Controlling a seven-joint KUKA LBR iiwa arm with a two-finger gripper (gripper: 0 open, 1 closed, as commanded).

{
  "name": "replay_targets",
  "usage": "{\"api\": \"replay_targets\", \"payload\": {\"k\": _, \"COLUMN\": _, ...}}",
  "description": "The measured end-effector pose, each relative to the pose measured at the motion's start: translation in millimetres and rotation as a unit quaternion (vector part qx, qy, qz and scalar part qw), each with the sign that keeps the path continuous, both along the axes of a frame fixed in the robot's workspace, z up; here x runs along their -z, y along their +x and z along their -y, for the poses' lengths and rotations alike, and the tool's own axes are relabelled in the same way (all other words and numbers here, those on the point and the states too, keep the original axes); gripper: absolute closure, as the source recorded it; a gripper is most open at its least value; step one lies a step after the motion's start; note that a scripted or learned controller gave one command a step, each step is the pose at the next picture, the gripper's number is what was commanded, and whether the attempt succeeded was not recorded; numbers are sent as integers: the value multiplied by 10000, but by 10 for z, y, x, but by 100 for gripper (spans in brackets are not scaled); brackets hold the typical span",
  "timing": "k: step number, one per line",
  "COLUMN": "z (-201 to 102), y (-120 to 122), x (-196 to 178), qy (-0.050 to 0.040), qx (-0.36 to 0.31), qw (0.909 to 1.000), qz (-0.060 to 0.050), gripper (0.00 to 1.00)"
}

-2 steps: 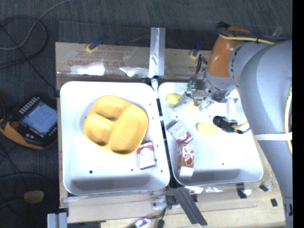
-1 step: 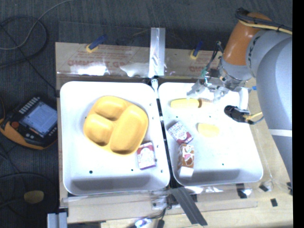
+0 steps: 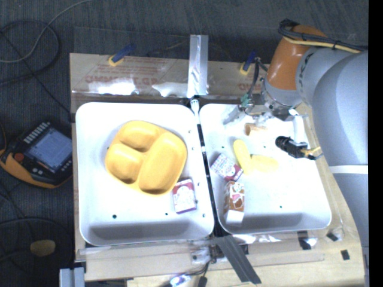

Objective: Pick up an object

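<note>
The claw, its state impossible to tell, hovers at the right bin's far edge; descending squarely over the banana looks best.

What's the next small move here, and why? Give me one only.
Probably shift the gripper toward the camera and lower it over the yellow banana-shaped piece. The gripper sits at the right bin's far edge, with nothing seen held, and that piece lies nearest in open floor, clear of the cartons by the divider.
</note>
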State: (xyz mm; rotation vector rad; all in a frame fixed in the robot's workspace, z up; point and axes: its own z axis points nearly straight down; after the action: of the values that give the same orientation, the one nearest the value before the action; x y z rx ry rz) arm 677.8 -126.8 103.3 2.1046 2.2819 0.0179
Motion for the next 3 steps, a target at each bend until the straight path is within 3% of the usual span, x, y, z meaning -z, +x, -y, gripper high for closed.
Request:
{"api": "replay_targets", "payload": {"k": 1, "z": -183, "y": -196, "x": -2, "qy": -13, "qx": -560, "qw": 9984, "qz": 17, "gripper": 0}}
{"api": "replay_targets", "payload": {"k": 2, "z": 64, "y": -542, "x": 136, "qy": 39, "qx": -825, "qw": 9965, "qz": -133, "gripper": 0}}
{"api": "replay_targets", "payload": {"k": 3, "z": 38, "y": -531, "x": 32, "qy": 72, "qx": -827, "qw": 9965, "qz": -120, "gripper": 100}}
